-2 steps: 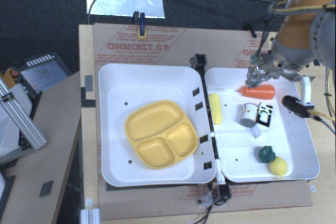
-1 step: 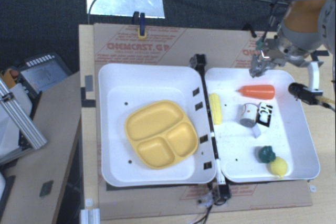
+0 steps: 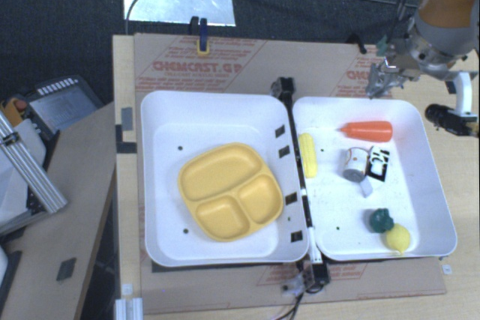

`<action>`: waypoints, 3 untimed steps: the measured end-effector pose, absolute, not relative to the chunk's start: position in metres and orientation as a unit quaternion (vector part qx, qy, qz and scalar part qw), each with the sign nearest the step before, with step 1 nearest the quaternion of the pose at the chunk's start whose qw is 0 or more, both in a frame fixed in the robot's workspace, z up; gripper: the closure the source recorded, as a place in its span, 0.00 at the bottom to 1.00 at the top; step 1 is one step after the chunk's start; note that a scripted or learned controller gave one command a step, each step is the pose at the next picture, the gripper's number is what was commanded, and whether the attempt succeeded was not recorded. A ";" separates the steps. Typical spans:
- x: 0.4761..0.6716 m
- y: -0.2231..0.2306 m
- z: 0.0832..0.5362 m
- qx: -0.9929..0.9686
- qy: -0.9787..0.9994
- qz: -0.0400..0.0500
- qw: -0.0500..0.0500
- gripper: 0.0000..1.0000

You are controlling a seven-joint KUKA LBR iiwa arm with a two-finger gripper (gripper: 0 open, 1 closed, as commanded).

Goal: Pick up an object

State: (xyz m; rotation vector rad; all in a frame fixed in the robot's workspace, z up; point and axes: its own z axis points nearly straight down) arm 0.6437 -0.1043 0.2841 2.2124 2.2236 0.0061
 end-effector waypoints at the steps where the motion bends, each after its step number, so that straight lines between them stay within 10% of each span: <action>1: 0.625 -0.054 0.262 0.704 0.710 0.000 -0.001 1.00; 3: 0.581 0.048 0.248 0.704 0.710 0.001 -0.001 1.00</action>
